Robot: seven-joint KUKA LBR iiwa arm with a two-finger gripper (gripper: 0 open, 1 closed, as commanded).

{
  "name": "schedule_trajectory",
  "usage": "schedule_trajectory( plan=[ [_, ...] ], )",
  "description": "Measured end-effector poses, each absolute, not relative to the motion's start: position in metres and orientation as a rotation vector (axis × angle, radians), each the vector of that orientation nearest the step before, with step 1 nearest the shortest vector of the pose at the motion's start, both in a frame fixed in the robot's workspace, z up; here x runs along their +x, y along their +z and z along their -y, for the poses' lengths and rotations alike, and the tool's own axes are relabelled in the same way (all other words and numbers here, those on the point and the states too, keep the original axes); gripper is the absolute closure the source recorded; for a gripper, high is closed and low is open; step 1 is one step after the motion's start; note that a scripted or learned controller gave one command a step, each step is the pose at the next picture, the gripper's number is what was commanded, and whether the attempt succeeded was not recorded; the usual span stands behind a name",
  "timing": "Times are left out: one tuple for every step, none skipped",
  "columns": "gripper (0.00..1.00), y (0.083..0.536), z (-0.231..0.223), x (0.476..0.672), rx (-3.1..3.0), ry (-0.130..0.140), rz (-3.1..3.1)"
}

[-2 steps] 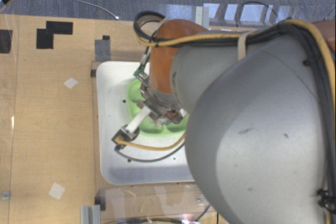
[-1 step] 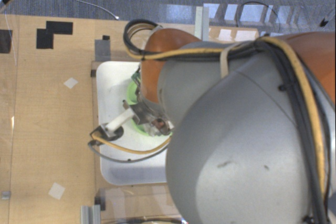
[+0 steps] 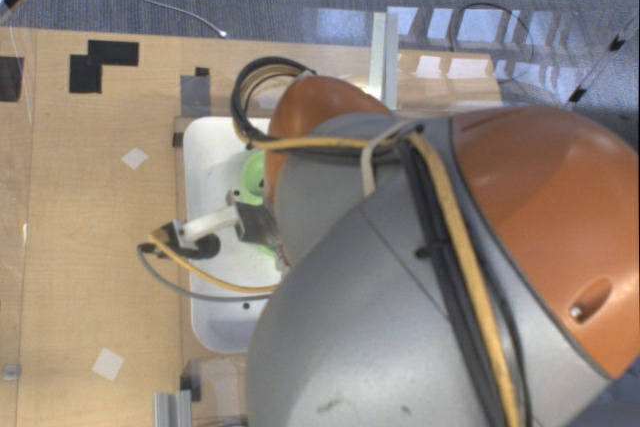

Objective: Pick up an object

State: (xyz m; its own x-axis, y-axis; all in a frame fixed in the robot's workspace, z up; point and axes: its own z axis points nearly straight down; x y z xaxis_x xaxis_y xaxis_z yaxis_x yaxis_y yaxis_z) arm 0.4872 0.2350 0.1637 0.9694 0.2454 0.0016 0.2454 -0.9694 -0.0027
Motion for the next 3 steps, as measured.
schedule_trajectory(
  plan=[
    [1.0, 0.165, -0.235, 0.487, -3.123, -0.002, 0.32],
    [1.0, 0.172, -0.235, 0.487, -3.122, -0.002, 0.331],
    [1.0, 0.34, -0.23, 0.49, -3.119, -0.013, 0.312]
  ],
)
